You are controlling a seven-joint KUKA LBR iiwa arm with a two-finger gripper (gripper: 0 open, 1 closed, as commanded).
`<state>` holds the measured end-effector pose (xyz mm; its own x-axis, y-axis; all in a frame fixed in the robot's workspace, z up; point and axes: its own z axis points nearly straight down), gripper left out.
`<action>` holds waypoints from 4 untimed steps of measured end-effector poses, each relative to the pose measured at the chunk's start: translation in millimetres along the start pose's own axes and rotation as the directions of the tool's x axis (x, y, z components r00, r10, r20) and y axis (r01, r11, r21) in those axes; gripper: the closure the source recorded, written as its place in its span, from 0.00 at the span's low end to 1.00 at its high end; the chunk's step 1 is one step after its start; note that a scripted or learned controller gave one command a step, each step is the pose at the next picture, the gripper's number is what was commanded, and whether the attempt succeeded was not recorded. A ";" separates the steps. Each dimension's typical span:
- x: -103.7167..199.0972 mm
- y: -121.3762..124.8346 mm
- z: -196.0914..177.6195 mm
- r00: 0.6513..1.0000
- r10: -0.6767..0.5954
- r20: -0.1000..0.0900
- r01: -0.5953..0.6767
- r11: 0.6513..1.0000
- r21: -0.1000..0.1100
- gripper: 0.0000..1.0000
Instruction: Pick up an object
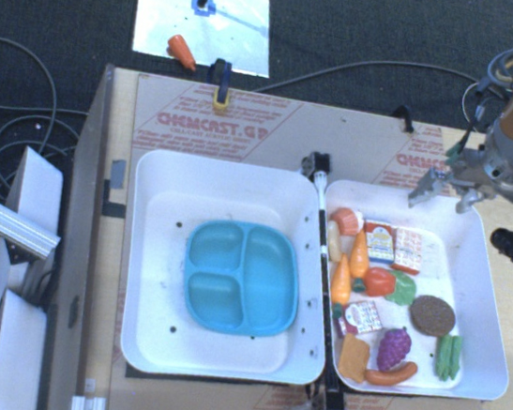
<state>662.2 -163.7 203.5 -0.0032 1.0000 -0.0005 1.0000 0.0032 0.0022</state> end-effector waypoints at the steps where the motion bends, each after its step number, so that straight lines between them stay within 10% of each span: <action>1: 74.7 9.7 114.1 1.000 -0.003 0.001 0.003 1.000 -0.008 0.00; 3: 74.0 -78.8 118.8 1.000 0.003 -0.001 -0.003 1.000 0.001 0.00; 4: 71.6 -9.7 118.4 1.000 -0.001 0.000 0.001 1.000 -0.001 0.00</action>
<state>652.5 -92.2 85.1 -0.0040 1.0000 -0.0006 1.0000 0.0040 0.0033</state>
